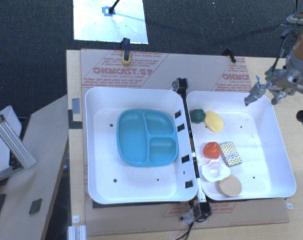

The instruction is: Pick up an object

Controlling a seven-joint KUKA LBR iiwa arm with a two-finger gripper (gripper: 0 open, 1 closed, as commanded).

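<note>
I see the gripper (265, 91) at the upper right of the frame, hanging over the far right corner of the right bin (271, 156). Its two fingers are spread apart, one reaching down-left toward the bin's back rim, the other shorter one to its right, and nothing sits between them.

Everything I could pick lies in the left half of that right bin, well apart from the gripper. Nearest the back is a small dark green piece (197, 115), touching a yellow lemon-shaped piece (214, 121) just to its right; the yellow one has its long axis running from upper left to lower right. Below them, near the middle of the frame's right half, sits a round red tomato-like piece (211, 150). Just beside it on the right is a small box (231, 154) with a blue and yellow pattern, its long axis also tilted from upper left to lower right. Below the red piece lies a white fried-egg shape (215, 171), and lower right of that a flat tan disc (230, 186), touching or just overlapping the white shape; I cannot tell which.

The left bin (98, 149) holds a blue divided tray (146, 137) lying flat near its middle, its two smaller compartments toward the right.
</note>
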